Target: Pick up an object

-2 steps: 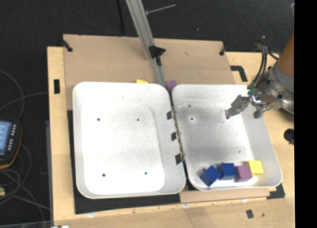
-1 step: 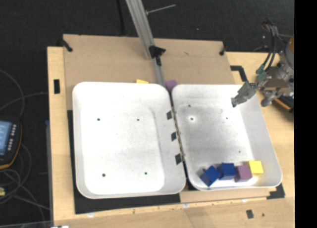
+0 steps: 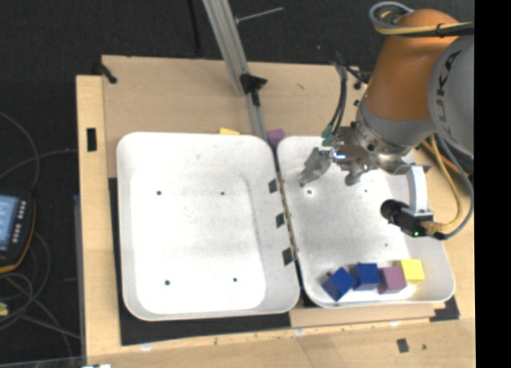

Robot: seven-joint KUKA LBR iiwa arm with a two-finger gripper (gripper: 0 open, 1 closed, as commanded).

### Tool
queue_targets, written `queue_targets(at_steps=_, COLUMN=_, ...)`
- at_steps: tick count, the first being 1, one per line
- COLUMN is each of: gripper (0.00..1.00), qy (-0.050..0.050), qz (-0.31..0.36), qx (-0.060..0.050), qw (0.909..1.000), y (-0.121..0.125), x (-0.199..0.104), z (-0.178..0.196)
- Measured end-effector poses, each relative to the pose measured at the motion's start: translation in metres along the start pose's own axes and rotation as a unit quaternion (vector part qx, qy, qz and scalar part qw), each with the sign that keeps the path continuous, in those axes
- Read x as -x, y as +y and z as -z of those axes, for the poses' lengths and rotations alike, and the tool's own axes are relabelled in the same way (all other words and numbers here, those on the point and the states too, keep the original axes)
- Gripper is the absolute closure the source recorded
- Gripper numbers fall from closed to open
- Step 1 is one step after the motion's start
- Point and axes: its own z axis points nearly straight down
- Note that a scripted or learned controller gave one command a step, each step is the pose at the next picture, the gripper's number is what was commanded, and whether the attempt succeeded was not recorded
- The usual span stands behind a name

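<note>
White right bin (image 3: 375, 231) holds four blocks (image 3: 374, 277) at its near edge.

Two white bins (image 3: 192, 223), two blue blocks (image 3: 338, 282), one purple block (image 3: 392, 278), one yellow block (image 3: 413, 270).

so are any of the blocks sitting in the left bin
No, the four blocks, two blue blocks, a purple block and a yellow block, all sit along the near edge of the right bin.

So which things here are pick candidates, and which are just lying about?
For the job:
- two blue blocks
- purple block
- yellow block
- gripper

Lying about:
- yellow piece and purple piece behind the bins
- handheld screen
</note>
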Motion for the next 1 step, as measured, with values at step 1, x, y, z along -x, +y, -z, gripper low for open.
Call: queue_targets(at_steps=1, gripper=0.0, qy=-0.001, qz=-0.001, qx=0.004, qw=1.0, y=0.0132, x=-0.0345, z=0.016)
